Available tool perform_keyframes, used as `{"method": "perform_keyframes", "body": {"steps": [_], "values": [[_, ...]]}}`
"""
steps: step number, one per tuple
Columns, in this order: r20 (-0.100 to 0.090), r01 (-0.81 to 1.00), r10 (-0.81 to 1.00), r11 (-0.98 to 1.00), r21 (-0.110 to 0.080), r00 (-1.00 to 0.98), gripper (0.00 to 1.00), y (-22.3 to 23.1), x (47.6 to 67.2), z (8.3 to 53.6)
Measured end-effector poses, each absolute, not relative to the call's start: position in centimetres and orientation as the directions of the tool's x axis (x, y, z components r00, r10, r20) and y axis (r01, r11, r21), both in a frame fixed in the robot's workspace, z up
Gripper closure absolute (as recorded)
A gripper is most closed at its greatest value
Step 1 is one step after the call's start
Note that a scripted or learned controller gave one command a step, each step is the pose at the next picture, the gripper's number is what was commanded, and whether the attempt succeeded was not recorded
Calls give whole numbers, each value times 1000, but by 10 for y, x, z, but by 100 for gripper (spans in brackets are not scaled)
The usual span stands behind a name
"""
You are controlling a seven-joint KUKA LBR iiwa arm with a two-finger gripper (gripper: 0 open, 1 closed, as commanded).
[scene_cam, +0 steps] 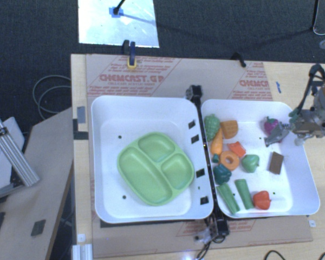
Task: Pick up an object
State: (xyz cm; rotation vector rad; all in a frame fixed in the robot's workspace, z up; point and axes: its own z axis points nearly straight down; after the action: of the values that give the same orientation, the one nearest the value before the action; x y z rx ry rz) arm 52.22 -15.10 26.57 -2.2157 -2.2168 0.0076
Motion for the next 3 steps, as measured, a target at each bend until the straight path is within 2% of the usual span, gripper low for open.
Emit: {"method": "perform_keyframes", "body": {"steps": [1,2,3], "values": [[-1,1000,1000,3,2,-3,0,-151,524,271],[1,1000,1000,2,-1,-2,0,-141,521,222],[1,1000,1000,1,-2,-1,0,-143,527,177]]}}
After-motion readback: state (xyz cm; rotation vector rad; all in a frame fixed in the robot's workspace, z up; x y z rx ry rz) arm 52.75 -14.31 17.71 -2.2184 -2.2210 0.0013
